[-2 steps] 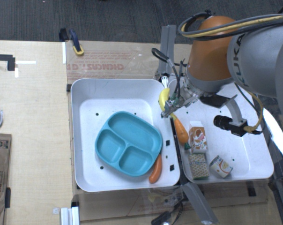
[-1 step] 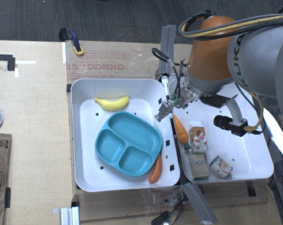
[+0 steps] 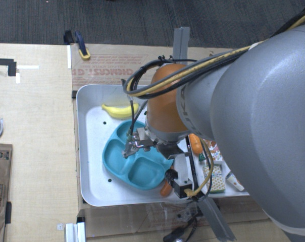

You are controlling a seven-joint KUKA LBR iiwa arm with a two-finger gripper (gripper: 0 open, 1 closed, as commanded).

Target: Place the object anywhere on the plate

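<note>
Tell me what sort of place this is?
Likely a robotics lab bench: a robot arm reaches over a white bin holding a blue plate and a banana.

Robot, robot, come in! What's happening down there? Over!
End effector over the blue plate, nothing seen held. Banana in the white bin, beside the plate. Arm hides the bin's right part.

glossy blue plastic plate [image 3: 123, 158], smooth
</note>
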